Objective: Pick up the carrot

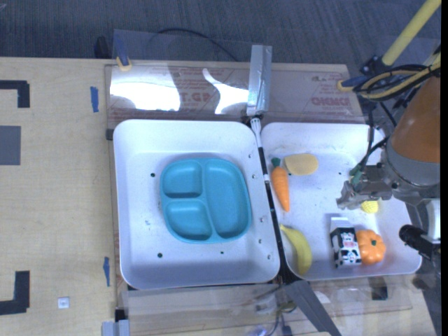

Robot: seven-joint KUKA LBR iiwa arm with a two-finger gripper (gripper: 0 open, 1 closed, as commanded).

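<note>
The carrot (281, 187) was seen lying in the right bin (329, 135), close against its left wall. Its long axis ran roughly from 12 to 6 o'clock, with the green top toward 12 and the orange tip toward 6, tilted slightly to 5. A pale yellow piece (301, 164) lay just beside it at 2 o'clock, and a banana (298, 248) lay near the tip at 6 o'clock. A cow figure (344, 245) and an orange pumpkin-like toy (371, 246) were set touching each other at 4 o'clock, well apart from the carrot.

The left bin (133, 208) held a blue divided plate (205, 199). Both bins were borne on a light wooden bench (49, 208), with grey carpet (210, 5) behind.

The gripper (355, 194) was positioned at 3 o'clock of the carrot, well apart from it, above a small yellow object (370, 206). Whether it was spread or pressed together could not be told.
</note>
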